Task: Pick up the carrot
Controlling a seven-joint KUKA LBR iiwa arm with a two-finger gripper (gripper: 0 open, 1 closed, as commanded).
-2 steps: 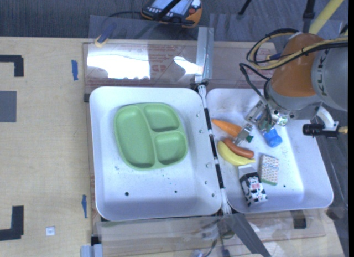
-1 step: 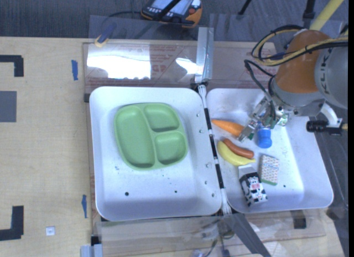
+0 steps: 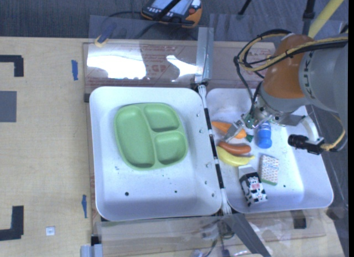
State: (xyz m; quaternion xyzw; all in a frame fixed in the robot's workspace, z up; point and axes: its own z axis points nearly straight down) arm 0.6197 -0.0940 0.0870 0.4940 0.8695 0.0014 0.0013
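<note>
The carrot (image 3: 222, 127) lies in the right bin (image 3: 310, 186), right of the frame's centre, close to the wall shared with the left bin (image 3: 105, 156). The gripper (image 3: 239, 130) sits at the carrot's lower-right end, touching or just above it; whether it is clenched or released cannot be told. A hot dog (image 3: 234, 149) and banana (image 3: 235, 159) lie just below.

The carrot (image 3: 223, 128) is partly covered at its right end by the gripper (image 3: 239, 129), whose finger stance is too small to read. The arm (image 3: 310, 78) runs off the right edge
</note>
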